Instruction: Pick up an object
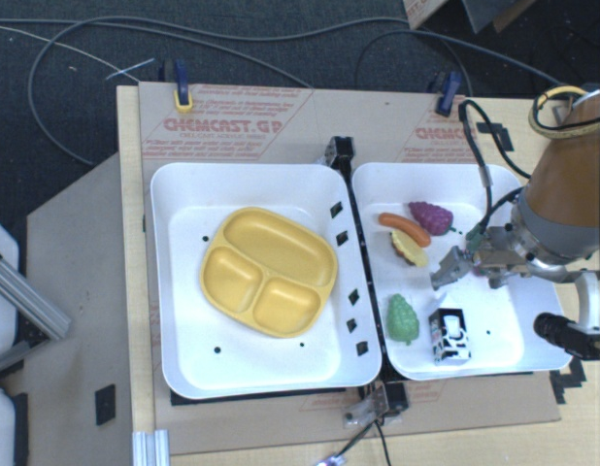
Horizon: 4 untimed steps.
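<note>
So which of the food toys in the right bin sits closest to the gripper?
The yellow-and-brown piece, just left of the gripper. The orange sausage and purple grapes lie further back, and the green one lies nearer the front.

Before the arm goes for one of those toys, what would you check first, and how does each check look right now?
1. Something to pick in the right bin: ok. It holds a purple toy, an orange sausage, a yellow piece, a green toy and a black-and-white block.
2. Gripper over that bin: ok, it hangs near the middle.
3. Gripper free of any load: cannot tell.
4. Room around the target: ok for the green toy, which lies apart; not ok for the sausage, crowded by the purple toy and yellow piece.
5. Yellow tray out of the way: ok, it sits in the left bin.
</note>
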Available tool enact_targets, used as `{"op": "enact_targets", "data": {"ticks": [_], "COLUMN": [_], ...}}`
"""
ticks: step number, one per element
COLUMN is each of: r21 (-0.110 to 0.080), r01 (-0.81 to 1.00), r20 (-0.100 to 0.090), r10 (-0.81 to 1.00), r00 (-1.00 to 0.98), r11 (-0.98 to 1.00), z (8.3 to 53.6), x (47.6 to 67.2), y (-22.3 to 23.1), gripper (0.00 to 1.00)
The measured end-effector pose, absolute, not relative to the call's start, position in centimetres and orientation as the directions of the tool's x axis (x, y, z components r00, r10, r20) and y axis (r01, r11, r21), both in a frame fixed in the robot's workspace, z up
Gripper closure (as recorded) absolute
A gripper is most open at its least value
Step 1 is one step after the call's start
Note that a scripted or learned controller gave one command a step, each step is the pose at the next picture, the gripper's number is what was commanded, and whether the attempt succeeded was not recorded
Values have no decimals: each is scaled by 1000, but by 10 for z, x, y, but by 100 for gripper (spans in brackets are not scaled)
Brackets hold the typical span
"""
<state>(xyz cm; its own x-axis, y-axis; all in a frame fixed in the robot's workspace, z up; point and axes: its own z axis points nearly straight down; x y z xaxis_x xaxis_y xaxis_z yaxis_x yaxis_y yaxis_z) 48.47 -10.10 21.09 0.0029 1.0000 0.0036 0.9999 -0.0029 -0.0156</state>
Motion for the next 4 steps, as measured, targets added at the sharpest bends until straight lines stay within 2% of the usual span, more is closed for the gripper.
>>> {"op": "enact_targets", "data": {"ticks": [1, 2, 3, 4], "r21": [-2, -6, -6, -1], "r01": [1000, 1000, 1000, 1000], "r20": [2, 3, 2, 1], "r10": [1000, 1000, 1000, 1000], "r00": [0, 1, 1, 1], "r11": [0, -1, -1, -1], "z": [217, 174, 113, 84], "x": [488, 484, 489, 489], "y": [-101, -102, -102, -101], "gripper": [0, 0, 0, 0]}}
